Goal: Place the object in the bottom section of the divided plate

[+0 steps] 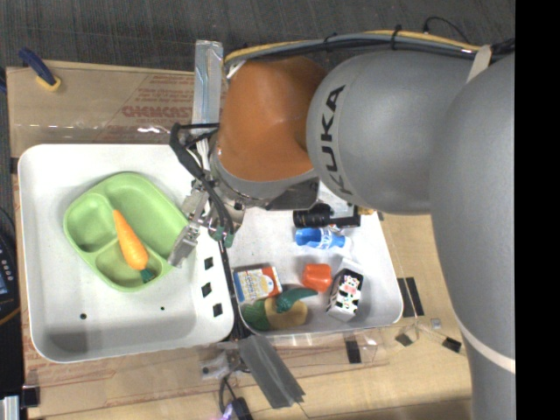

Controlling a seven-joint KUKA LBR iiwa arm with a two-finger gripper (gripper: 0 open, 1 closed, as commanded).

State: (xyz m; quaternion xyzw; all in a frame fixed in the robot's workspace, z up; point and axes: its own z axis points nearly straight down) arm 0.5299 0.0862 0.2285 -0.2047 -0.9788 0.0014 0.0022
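Taking the green divided plate (131, 227) as the landmark: nearest the camera, below and to the right of it, the right-hand bin (385, 274) holds a cluster of small toys. A small carton with a red and white label (257, 283) lies closest to the plate's side, with a green and yellow toy (280, 308) just below it, an orange block (318, 276) further right, and a black-and-white cow figure (346, 293) beyond that. A blue toy (320, 237) lies above the orange block.

The plate itself sits in the left bin (52, 322), tilted in the view. A toy carrot (130, 241) lies along the divider ridge running through the plate's middle, its green top at the lower end, reaching into the lower section.

Just off the plate's right rim, above the wall between the two bins, hangs the pincer (194, 227). Its metal fingers point down and left toward the plate; I cannot tell how far apart they stand, and nothing is visible between them.

Farther up and right of the plate rises the arm (385, 121), with its orange band and grey body. Beyond the plate's top edge lies brown cardboard (105, 94) on the table.
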